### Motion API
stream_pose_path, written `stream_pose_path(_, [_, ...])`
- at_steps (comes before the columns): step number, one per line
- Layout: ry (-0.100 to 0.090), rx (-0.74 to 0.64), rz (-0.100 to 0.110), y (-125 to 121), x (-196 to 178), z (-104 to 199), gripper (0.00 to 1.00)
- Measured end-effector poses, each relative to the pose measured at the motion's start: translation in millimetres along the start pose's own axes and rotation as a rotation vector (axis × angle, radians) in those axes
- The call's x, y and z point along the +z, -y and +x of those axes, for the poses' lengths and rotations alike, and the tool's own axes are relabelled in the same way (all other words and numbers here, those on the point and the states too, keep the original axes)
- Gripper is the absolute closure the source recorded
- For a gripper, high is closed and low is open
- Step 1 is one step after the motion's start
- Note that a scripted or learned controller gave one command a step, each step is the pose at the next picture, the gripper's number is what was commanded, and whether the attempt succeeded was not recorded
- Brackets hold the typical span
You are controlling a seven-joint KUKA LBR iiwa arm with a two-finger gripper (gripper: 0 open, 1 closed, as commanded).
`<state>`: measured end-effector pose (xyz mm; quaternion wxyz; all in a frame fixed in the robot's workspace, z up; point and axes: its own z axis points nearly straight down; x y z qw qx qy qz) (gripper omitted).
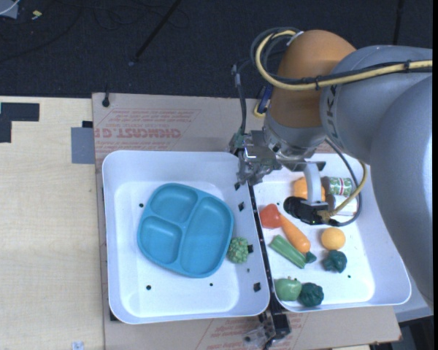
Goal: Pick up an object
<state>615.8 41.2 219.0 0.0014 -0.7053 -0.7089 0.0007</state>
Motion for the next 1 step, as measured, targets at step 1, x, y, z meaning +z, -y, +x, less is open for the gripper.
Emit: stream_pose_path(1, [0.0,0.002,-0.001,-12.7,0.8,24.1,1.0])
